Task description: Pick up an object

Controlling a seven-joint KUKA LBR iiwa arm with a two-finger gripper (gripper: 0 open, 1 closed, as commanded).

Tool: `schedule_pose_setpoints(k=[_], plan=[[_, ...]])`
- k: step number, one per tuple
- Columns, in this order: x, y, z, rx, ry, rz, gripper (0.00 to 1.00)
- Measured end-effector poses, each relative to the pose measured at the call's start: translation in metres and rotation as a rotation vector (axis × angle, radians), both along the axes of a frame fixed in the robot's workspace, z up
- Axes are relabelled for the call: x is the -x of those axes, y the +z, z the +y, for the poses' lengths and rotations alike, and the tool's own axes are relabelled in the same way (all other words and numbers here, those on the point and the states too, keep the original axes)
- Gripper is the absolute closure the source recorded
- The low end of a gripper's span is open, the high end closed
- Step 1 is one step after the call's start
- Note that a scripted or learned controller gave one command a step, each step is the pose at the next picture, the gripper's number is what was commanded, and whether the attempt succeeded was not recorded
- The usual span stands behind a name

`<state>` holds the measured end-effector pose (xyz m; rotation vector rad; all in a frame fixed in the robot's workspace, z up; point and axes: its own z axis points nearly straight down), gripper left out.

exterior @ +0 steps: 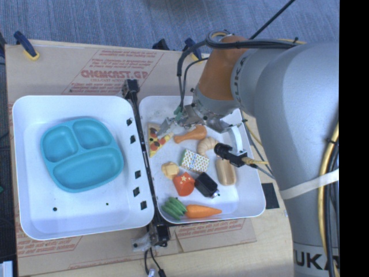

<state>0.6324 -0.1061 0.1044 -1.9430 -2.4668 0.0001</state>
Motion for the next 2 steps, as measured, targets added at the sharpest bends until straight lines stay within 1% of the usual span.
schedule_pose_setpoints(k=[1,2], plan=[[-0.002,-0.01,-0.019,0.001,0.308,-0.003,0.0],[-0.024,-0.011,-0.024,-0.001,0.532,0.002,0.0]])
